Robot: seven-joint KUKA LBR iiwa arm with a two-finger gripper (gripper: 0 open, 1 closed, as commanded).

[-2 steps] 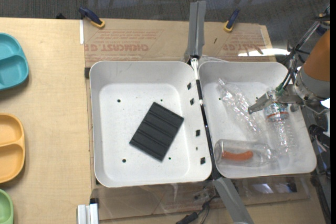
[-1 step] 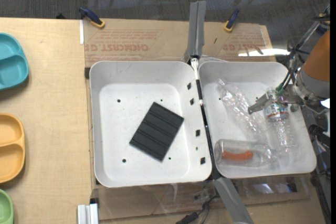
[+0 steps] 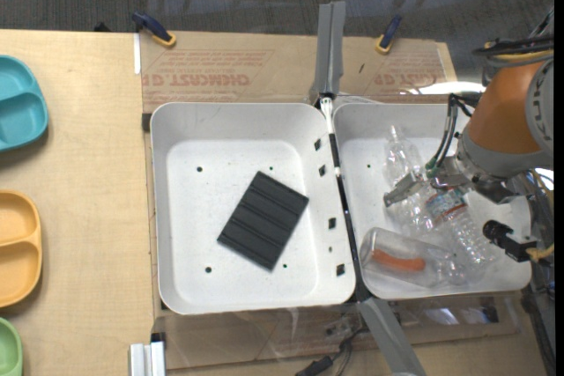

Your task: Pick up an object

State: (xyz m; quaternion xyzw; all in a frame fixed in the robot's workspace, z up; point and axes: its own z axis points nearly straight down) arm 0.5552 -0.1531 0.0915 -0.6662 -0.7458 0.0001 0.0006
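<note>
A black ribbed flat slab (image 3: 263, 219) lies tilted in the middle of the left bin (image 3: 163, 189). The right bin (image 3: 366, 145) holds a heap of clear plastic: a crumpled bottle (image 3: 401, 156) at the back, a bottle with a red-and-white label (image 3: 451, 209) in the middle, and a clear tumbler lying on its side (image 3: 388, 246) at the front with an orange-red piece (image 3: 401, 261) inside it. My gripper (image 3: 407, 188) is low in the right bin, among the clear bottles and right beside the labelled one. The plastic clutter hides its tip.
The arm's orange band (image 3: 507, 114) hangs over the right bin's right side. Teal (image 3: 18, 114), yellow (image 3: 16, 246) and green (image 3: 5, 348) trays lie on the wooden bench at the left. Cardboard (image 3: 229, 70) held by blue clamps (image 3: 157, 31) lies behind the bins.
</note>
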